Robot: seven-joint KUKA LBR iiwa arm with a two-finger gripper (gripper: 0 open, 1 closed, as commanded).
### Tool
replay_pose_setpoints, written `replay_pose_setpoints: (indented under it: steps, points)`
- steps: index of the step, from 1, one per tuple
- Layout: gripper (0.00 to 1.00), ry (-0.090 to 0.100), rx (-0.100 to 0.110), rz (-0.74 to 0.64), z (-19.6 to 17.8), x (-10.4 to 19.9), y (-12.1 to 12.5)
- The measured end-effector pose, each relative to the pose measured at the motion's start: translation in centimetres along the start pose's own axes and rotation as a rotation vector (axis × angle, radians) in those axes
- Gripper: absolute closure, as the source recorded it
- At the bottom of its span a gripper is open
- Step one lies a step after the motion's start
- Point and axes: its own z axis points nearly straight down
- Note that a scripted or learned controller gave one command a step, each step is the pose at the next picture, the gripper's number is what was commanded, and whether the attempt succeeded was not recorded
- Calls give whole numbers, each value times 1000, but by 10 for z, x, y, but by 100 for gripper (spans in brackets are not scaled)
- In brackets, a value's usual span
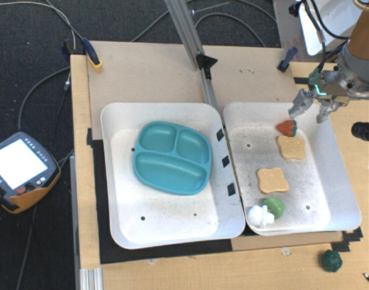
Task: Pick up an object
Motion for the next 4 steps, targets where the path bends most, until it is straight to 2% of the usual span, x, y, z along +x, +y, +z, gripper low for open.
replay_pose_setpoints:
  steps: [1, 4]
  points:
    - [0, 0, -3, -1, -1, 0, 1]
    - [0, 1, 3, 1, 177, -18, -2]
